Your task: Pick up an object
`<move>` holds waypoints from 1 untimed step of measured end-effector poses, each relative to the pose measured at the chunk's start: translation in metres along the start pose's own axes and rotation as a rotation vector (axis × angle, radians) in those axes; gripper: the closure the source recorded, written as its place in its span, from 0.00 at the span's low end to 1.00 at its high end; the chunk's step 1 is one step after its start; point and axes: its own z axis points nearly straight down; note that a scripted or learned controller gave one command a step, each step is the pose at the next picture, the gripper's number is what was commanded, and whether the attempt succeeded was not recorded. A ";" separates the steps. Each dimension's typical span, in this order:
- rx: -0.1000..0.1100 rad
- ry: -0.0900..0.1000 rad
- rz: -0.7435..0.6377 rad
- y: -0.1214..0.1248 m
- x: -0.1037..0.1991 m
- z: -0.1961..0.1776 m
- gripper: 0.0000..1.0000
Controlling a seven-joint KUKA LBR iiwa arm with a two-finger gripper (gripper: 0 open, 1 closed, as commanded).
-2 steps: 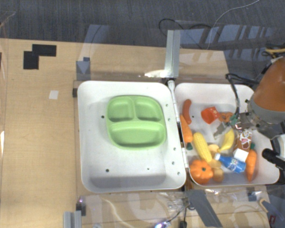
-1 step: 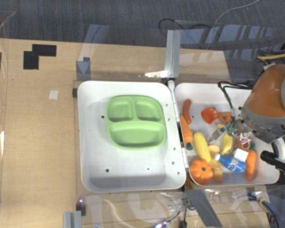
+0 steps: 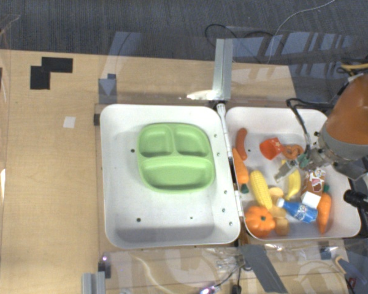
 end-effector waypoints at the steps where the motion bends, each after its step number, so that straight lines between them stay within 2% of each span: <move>1: -0.005 -0.002 0.000 0.002 -0.001 -0.012 1.00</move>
